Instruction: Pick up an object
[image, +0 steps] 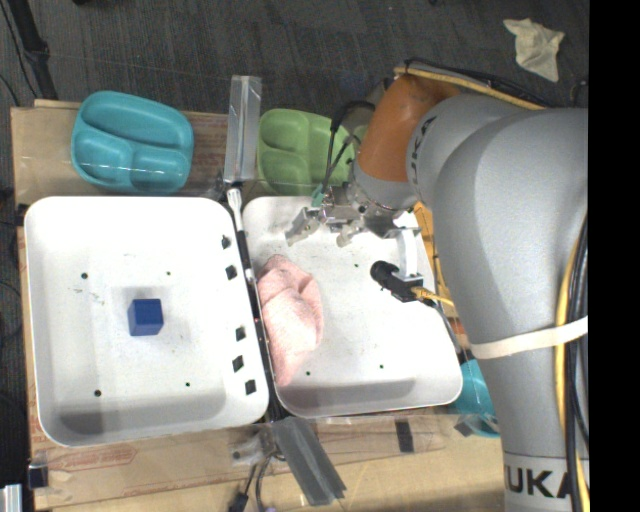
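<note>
A pink cloth (290, 315) lies bunched against the left wall of the right bin (400, 385). A small blue cube (146, 316) sits in the left bin (60, 230), left of its middle. My gripper (322, 232) hangs over the far part of the right bin, above and a little right of the cloth. Its two fingers are spread apart with nothing between them, so it is open.
A teal moulded tray (132, 140) and a green one (295, 150) rest on the bench beyond the bins. The grey arm (500, 230) covers the right side of the bench. A crumpled paper (535, 45) lies on the floor at the top right.
</note>
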